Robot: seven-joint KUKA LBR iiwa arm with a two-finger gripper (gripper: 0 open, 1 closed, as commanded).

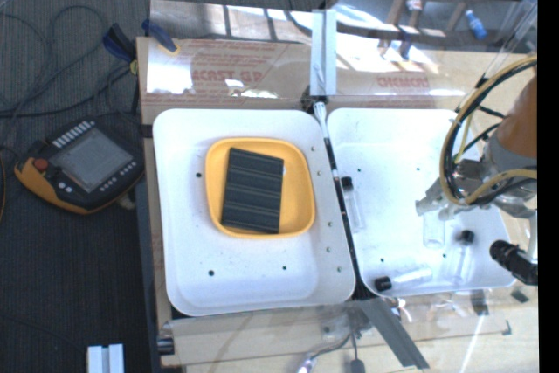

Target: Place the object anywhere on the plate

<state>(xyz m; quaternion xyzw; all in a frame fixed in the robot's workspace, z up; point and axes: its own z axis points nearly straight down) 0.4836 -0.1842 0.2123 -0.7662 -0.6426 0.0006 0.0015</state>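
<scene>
Now well apart from the gripper (434, 227), far toward the view's left: the dark ribbed object (253, 189), flat and rectangular, lying on the yellow plate (301, 188). Wholly inside the plate's rim, touching it from above, with its long side running nearly up and down the view and slightly tilted. Plate itself resting in the middle of the left bin (183, 275), yellow margin visible on all four sides of the object.

Gripper hanging over the right bin (384, 153), in its right half, at the end of the grey arm (515, 135) coming in from the view's right. Looks pale and partly see-through against the white bin floor, so cannot tell whether spread or pressed together. Nothing seen held there. Just beside the gripper, toward the arm: a loop of yellow and black cables (454, 153) and a small black knob (465, 236).

Below the gripper, near the front wall of the right bin: a small black piece (382, 283) and a clear tube (410, 277) lying beside it.

Beyond both bins, away from the gripper: a cardboard wall (253, 70) with red print. Far left of everything, off the bench (454, 336), on the dark floor: a grey and orange control pendant (83, 166).
</scene>
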